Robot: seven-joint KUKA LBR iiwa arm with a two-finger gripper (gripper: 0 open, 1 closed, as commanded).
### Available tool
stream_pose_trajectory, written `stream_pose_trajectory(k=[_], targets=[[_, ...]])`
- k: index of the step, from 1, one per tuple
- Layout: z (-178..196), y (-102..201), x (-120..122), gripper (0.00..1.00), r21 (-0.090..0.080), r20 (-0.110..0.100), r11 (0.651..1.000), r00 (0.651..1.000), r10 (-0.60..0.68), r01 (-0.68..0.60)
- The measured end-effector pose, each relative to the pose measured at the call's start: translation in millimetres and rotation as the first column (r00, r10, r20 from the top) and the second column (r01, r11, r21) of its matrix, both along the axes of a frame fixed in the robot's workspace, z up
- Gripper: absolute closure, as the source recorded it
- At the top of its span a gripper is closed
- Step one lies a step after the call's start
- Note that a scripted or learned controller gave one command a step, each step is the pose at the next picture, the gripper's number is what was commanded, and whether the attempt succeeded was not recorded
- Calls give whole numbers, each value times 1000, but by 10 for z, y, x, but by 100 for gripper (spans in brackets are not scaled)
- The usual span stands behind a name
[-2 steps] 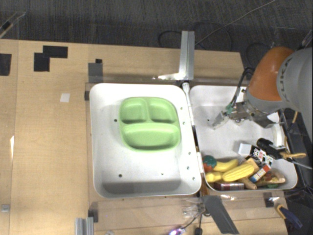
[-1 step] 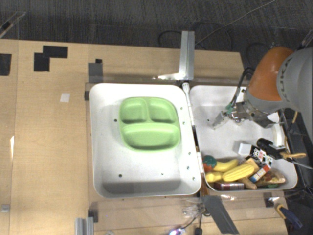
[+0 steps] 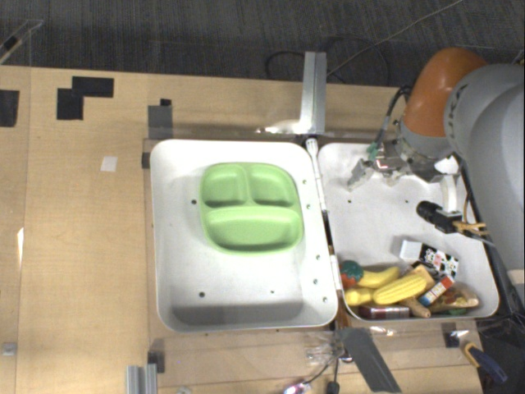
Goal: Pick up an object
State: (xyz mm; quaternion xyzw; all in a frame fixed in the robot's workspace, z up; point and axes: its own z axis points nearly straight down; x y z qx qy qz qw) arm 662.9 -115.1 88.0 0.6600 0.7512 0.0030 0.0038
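Jaws (image 3: 367, 169) hover at right bin's (image 3: 361, 245) far end, their state unreadable | nothing held | your pick remains: toy pile (image 3: 406, 288) sits untouched near edge.

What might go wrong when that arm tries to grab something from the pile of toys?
The toys lie heaped in the right bin's near corner, so the gripper, now at the far end, may close on two at once or on none. Pieces against the bin wall may leave the gripper little room. The banana looks rounded and may slip.
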Motion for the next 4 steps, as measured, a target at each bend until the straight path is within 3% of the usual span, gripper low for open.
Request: stream_pose_trajectory(k=[1, 2, 3, 4], targets=[[4, -356, 86, 0, 0, 0, 992, 992, -127, 127], [6, -663, -365, 0, 0, 0, 977, 977, -211, 211], [29, -407, -1301, 0, 1, 3, 994, 994, -109, 109], [23, -189, -751, 0, 0, 7, 996, 996, -92, 92]])
